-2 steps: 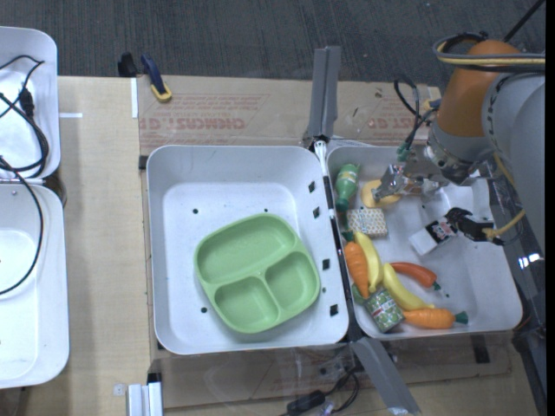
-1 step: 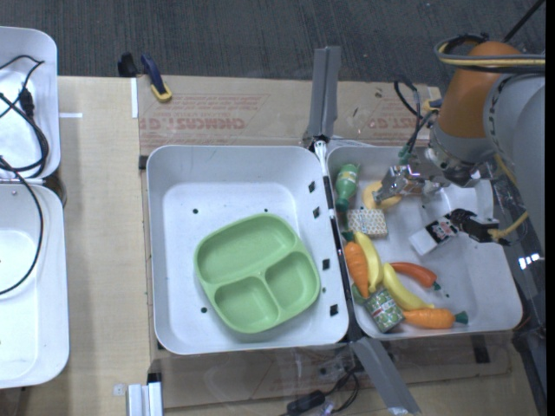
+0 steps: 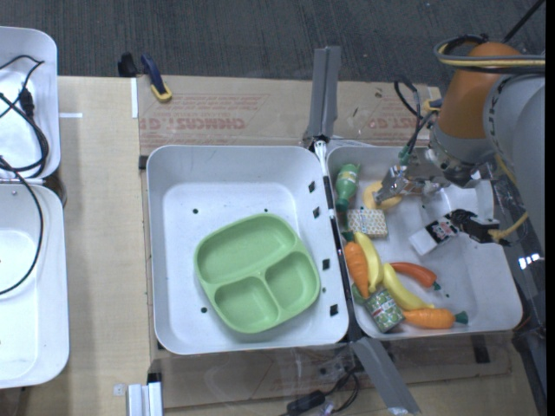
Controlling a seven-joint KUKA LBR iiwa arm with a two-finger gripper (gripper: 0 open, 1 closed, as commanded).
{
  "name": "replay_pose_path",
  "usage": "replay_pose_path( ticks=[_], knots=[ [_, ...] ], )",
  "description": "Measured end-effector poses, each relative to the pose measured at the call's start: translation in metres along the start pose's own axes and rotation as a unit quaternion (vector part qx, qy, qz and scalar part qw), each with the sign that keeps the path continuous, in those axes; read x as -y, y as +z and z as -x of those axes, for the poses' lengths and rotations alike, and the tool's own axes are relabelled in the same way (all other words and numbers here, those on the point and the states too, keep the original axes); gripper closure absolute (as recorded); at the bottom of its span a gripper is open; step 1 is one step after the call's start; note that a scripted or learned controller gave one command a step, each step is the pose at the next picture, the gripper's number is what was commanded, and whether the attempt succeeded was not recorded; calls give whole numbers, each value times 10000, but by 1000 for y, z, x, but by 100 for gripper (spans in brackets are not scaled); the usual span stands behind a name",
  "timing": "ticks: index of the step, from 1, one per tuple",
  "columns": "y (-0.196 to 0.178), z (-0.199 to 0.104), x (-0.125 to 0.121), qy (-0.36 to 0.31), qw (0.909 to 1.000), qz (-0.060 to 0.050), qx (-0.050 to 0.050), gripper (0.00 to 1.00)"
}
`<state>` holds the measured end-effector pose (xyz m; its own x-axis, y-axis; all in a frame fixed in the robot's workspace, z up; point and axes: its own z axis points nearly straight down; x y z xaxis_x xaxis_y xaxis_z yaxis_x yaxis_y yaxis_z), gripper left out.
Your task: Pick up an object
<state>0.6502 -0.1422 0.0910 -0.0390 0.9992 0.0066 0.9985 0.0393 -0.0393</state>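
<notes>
green can (image 3: 385, 311) at front rim, end effector (image 3: 392, 185) — touching yellow piece (image 3: 382, 199)

The wooden bench (image 3: 95, 232) is carrying two shallow white bins side by side, the left bin (image 3: 165, 232) and the right bin (image 3: 499, 293), their inner walls touching. A sheet of brown cardboard (image 3: 234, 120) is lying flat on it behind them. A blue-and-yellow clamp (image 3: 156, 80) is sitting at its far edge.

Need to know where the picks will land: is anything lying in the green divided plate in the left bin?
No. The green divided plate shows three bare compartments, and the toy food lies in the right bin.
</notes>
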Motion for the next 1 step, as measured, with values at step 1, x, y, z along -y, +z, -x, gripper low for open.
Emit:
replay_pose_path(
  ticks=[1],
  knots=[
    [1, 4, 1, -141, 9999, -18, -17, 0]
  ],
)
